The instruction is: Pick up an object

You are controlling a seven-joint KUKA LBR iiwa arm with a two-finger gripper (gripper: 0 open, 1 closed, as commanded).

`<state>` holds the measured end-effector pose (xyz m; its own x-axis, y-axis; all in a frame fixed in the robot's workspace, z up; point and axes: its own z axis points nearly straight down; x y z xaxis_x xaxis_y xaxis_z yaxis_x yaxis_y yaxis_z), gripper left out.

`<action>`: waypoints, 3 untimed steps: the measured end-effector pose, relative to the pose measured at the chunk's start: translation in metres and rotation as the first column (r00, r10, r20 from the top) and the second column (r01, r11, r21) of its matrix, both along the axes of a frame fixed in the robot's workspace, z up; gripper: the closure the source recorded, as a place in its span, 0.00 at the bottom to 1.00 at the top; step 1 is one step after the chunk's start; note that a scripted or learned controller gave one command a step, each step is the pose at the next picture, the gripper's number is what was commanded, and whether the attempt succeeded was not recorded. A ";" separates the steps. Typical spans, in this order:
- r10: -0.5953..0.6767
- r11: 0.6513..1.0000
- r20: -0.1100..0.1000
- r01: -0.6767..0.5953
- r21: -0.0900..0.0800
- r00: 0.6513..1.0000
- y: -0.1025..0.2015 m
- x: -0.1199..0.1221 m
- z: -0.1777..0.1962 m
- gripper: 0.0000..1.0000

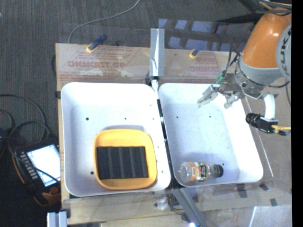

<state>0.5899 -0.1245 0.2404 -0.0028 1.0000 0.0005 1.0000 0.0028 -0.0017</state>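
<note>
A clear plastic bottle point(200, 171) with a black cap lies on its side at the front edge of the right bin point(236, 141). A yellow tray-like object with a dark ribbed middle point(124, 160) rests in the front half of the left bin point(80, 103). My gripper point(218, 98) hangs over the back of the right bin, well behind the bottle. Its two pale fingers are spread apart with nothing between them.
The two bins meet along a dark seam point(162, 122) in the middle. A metal post point(156, 51) stands behind them on a cardboard sheet, with yellow-and-blue clamps point(96, 43) at its back edge. A tablet and cables point(40, 162) lie on the floor at left.
</note>
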 end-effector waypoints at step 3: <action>-0.303 0.953 0.017 0.303 0.001 0.953 0.025 -0.099 -0.149 0.00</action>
